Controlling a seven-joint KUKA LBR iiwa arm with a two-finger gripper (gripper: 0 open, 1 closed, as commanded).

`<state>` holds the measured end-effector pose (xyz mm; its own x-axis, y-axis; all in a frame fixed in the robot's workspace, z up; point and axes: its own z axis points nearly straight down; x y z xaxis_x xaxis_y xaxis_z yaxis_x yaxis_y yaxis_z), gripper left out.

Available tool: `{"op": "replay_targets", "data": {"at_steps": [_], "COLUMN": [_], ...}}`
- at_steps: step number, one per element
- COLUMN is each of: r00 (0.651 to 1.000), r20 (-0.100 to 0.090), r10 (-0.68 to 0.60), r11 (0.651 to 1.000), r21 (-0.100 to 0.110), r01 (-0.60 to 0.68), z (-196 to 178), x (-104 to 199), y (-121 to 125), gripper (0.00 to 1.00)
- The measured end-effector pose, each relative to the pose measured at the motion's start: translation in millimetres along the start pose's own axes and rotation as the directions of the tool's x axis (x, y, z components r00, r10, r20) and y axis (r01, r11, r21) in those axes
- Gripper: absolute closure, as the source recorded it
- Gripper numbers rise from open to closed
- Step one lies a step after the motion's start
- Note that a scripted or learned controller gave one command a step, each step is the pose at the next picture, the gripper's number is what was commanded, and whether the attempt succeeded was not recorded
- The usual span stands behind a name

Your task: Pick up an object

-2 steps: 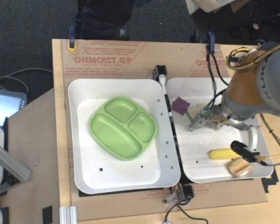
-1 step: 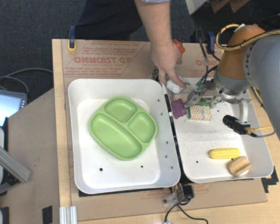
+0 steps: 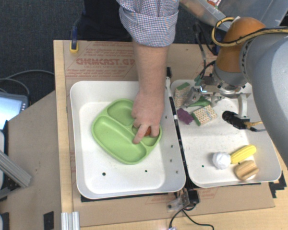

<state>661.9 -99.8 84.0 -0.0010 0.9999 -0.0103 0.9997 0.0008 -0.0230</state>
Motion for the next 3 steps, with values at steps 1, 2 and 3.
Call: {"op": "replay_targets", "data": {"at_steps": [1, 2, 3], "r00": [1.0, 1.0, 1.0], "r20": [-0.012, -0.001, -0.011], "r10": [0.006, 0.0, -0.002], "r11": [1.0, 1.0, 0.999], "r21": [-0.021, -0.03, -0.044], "r01": [-0.006, 0.0, 0.001], "z": [-40, -4, -19], "x": [-36, 4, 8], "y": [-72, -57, -53], "gripper": [0.0, 0.0, 1.0]}}
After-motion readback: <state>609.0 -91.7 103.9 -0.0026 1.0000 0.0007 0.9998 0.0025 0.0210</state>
